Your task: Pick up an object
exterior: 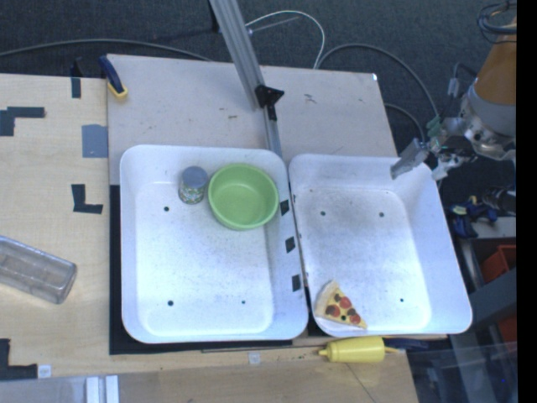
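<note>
At the right bin's (436, 225) far corner, the hand (417, 159) is poised; its grip cannot be told. Nothing is lifted: the pizza slice (339, 306) lies inside, near the front.

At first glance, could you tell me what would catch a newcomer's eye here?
The bright green bowl stands out near the far edge of the left bin, with a small can right beside it. A toy pizza slice lies in the near left corner of the right bin, and the gripper hangs over that bin's far right corner.
</note>
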Action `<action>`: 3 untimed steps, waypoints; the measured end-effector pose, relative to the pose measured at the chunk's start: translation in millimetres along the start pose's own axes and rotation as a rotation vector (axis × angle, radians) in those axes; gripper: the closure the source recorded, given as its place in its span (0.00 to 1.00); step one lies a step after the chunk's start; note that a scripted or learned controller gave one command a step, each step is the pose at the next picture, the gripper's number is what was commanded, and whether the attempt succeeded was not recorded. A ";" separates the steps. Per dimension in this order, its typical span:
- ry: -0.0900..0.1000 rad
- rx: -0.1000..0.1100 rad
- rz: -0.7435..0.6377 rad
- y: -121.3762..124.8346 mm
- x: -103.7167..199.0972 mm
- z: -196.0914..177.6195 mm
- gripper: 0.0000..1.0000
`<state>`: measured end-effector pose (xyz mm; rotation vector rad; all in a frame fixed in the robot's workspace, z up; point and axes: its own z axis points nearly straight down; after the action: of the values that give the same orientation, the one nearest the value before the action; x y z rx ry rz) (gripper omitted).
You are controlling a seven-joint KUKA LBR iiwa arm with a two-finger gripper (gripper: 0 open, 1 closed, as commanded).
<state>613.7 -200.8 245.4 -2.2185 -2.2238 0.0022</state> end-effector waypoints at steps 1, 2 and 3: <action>0.000 0.000 0.000 0.0 0.0 0.0 0.00; 0.001 0.006 0.001 -5.9 -6.4 60.1 0.00; 0.001 0.006 0.000 -0.4 -4.9 122.5 0.00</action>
<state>613.2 -205.8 122.9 -2.2144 -2.2205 0.0074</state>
